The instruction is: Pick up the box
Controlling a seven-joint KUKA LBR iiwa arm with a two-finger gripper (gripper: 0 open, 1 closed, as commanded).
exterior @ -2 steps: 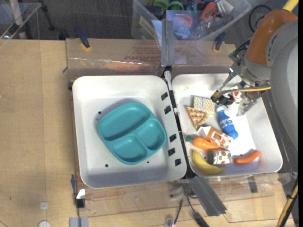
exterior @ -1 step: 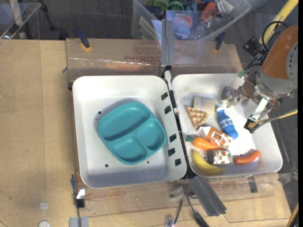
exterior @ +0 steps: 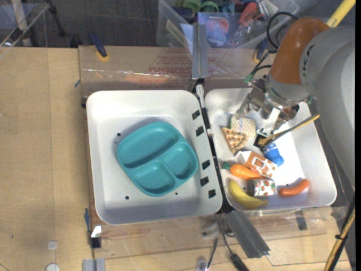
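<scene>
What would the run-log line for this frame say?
gripper: low in right bin, above toy pile | box: lying beside carrot, not gripped | left bin: teal tray

The two shallow white bins [exterior: 107, 151] look like smooth plastic with a soft sheen. The teal divided tray [exterior: 157, 158] is matt plastic. The pale bench [exterior: 39, 151] shows a light wood grain. The small orange-and-white printed box [exterior: 259, 164] looks like glossy cardboard. The arm's orange band [exterior: 293, 49] shines like polished plastic, the grey casing [exterior: 338, 66] duller.
</scene>
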